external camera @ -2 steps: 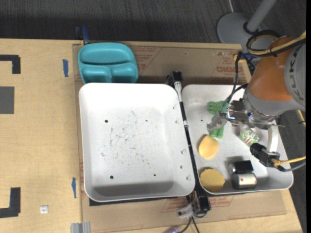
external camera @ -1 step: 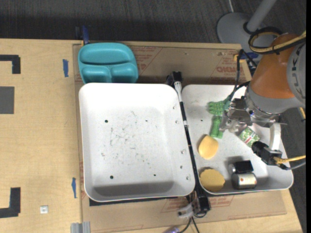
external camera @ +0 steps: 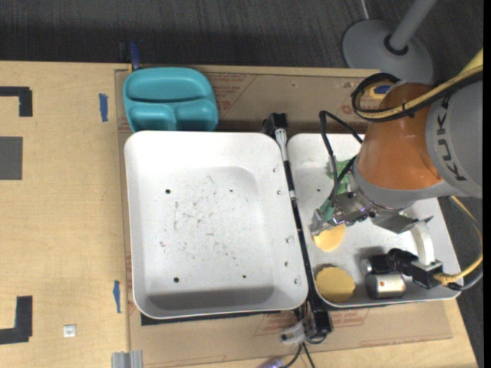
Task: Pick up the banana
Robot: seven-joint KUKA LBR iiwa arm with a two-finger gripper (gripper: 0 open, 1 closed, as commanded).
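A teal tray point(external camera: 170, 98) sits at the counter's point(external camera: 61, 205) far edge, touching the left bin point(external camera: 211, 221); in the right bin point(external camera: 307, 159) the hand point(external camera: 337, 215) hangs low over a pale yellow piece, seemingly the banana point(external camera: 330, 239), near the left wall; whether it is clenched I cannot tell; a tan disc point(external camera: 335, 282) and a metal cylinder point(external camera: 383, 284) lie along the near wall.

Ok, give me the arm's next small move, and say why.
Probably a short, straight descent. The gripper seems to hang in the right bin directly over a pale yellow piece, likely the banana, which peeks out below it. The round yellow item lies apart, nearer the bin's front edge, so a small drop should not disturb it.
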